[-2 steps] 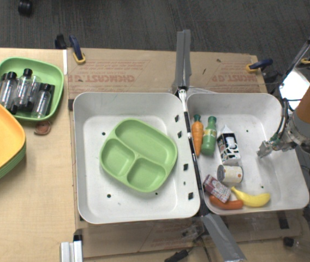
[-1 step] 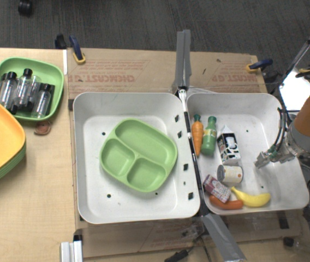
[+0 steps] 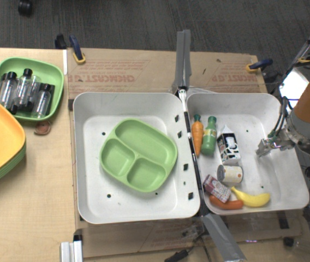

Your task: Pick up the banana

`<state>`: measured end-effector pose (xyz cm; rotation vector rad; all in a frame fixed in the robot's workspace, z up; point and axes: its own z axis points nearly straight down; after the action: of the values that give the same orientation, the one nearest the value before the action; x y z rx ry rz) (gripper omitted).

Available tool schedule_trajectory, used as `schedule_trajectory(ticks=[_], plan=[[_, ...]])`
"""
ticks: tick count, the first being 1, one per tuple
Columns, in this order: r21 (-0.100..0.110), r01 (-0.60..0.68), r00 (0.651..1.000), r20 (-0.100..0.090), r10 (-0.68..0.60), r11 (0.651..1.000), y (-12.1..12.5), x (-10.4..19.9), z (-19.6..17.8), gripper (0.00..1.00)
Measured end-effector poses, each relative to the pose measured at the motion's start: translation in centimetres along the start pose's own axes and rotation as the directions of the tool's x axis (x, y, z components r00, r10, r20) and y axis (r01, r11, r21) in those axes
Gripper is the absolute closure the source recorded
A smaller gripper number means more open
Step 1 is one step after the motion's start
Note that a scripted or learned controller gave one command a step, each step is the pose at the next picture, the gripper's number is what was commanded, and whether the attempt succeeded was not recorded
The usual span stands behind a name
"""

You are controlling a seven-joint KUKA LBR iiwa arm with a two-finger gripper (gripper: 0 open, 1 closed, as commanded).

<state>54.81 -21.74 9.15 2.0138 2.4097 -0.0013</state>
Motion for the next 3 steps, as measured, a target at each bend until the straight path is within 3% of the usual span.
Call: schedule_trajectory(ticks=[1,2,3], plan=[[0.002,-0.003,1.000,-0.001,0.003,1.000,-1.4,3.8,0.0,1.00],[0.003,-0.090,0.996,-0.002,0.090,0.996,-3.5,7.1,0.1,1.00],[0.003,-0.088,0.996,-0.002,0.088,0.996,-5.3,8.5,0.1,1.00]])
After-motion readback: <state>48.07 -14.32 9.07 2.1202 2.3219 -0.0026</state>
